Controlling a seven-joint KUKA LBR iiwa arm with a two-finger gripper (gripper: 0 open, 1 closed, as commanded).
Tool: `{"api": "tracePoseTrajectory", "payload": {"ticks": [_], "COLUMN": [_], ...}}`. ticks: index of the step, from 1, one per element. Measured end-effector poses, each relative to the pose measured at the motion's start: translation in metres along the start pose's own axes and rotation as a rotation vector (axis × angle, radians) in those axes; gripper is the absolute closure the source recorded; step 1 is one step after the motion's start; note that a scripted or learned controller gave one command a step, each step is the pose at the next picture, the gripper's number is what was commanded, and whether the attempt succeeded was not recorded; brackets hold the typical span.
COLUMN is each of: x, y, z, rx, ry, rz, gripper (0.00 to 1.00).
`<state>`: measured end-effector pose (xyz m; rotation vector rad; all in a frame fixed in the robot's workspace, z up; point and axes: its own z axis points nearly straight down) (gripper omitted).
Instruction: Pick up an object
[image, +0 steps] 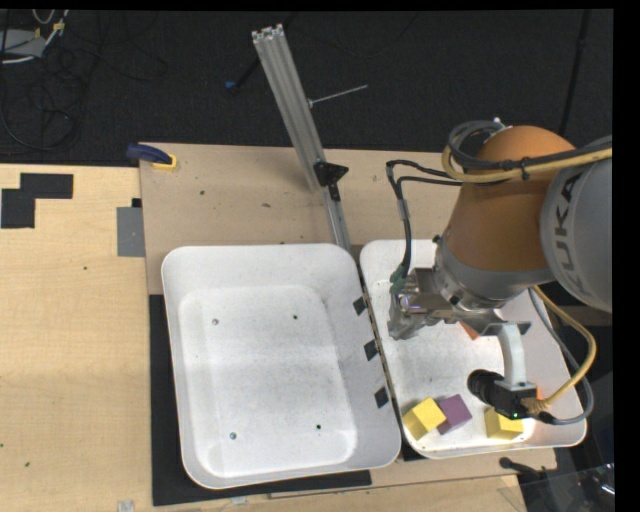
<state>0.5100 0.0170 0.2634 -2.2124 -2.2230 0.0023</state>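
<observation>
Camera view: gripper (408, 322) low over right bin (440, 375), near its left wall, upper half. Fingers blurred under the wrist – can't tell open/shut or if anything's held. Objs at bin's near end, apart from gripper: yellow block (424, 416) touching purple block (455, 410); second yellow block (503, 424) near right corner. Left bin (270, 370) alongside.

Two white bins (270, 470); two yellow blocks (424, 417); one purple block (455, 410).
</observation>
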Motion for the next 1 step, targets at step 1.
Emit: {"api": "tracePoseTrajectory", "payload": {"ticks": [1], "x": [0.0583], "y": [-0.0067], "z": [0.02], "rx": [0.002], "ry": [-0.001], "rz": [0.0], "gripper": [1.0]}}
